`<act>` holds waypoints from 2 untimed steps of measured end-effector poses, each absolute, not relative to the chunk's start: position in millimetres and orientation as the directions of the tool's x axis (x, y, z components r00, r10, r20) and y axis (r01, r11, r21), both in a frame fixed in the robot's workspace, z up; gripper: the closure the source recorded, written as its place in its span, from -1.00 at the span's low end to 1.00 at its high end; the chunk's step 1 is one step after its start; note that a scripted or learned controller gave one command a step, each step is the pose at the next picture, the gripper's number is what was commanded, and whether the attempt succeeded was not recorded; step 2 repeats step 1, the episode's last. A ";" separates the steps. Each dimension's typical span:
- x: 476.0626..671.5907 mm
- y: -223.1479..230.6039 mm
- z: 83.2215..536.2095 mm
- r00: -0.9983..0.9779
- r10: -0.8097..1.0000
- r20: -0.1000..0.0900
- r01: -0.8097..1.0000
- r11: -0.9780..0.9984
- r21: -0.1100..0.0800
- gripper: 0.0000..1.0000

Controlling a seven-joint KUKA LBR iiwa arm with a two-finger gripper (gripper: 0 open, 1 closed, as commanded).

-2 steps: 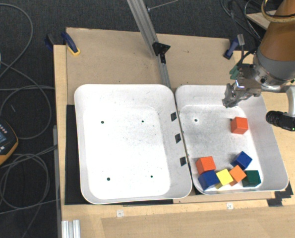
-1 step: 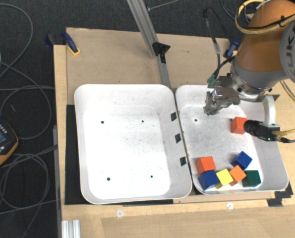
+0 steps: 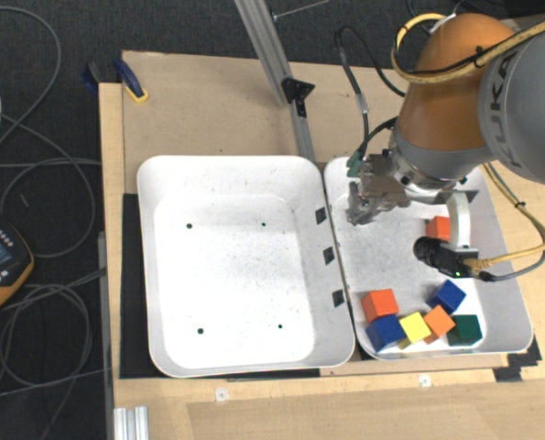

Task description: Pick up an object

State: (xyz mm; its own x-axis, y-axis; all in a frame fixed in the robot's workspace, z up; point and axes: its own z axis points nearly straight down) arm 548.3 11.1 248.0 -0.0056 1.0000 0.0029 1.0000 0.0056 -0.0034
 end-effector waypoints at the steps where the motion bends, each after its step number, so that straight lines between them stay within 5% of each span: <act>1: 540.5 62.2 235.9 -0.006 1.000 0.003 1.000 0.006 -0.004 1.00; 2: 540.5 62.2 235.9 -0.006 1.000 0.003 1.000 0.006 -0.004 1.00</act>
